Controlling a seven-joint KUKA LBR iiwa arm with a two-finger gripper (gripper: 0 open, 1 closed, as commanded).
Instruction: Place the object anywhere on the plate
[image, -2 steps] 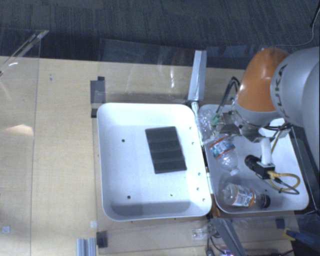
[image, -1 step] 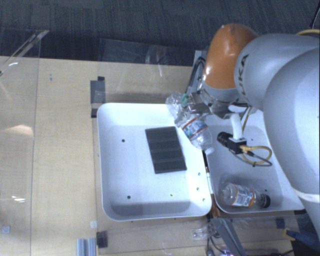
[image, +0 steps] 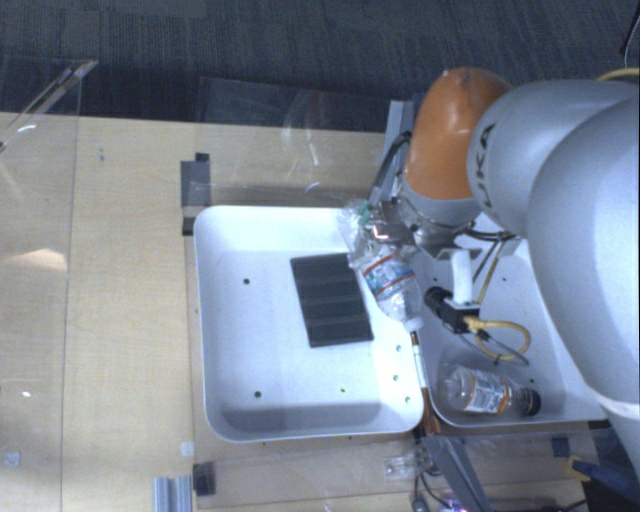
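Over the left bin: the gripper (image: 385, 238) hung near the bin's far right corner, with the grey arm (image: 560, 200) and its orange band (image: 450, 130) reaching in behind it.
Gripper state: it appeared to be pinching the top end of a clear plastic bottle (image: 388, 280); the neck ran up between the fingers, though glare blurred the contact.
Bottle position: it hung just below the gripper, tilted, its lower end pointing toward the seam between the two bins.
Bottle look: see-through and crinkled, with a pale label bearing a red and blue mark; it looked light and easily dented.
Plate: a dark ribbed rectangle (image: 330, 298) lay flat on the floor of the left bin (image: 240, 330), just left of the gripper and below it.
Gap: the bottle's lower end sat near the plate's right edge, not clearly over it.
Why held so: gripping by the neck probably left the body free to swing, which would explain the tilt.
Judgement: the carry seemed nearly done; a short shift leftward should bring the bottle above the plate.
Right bin: a second clear bottle with a dark cap (image: 490, 392) lay on its side, well below the gripper.
Tabletop: pale wood (image: 100, 300) lay far to the gripper's left.
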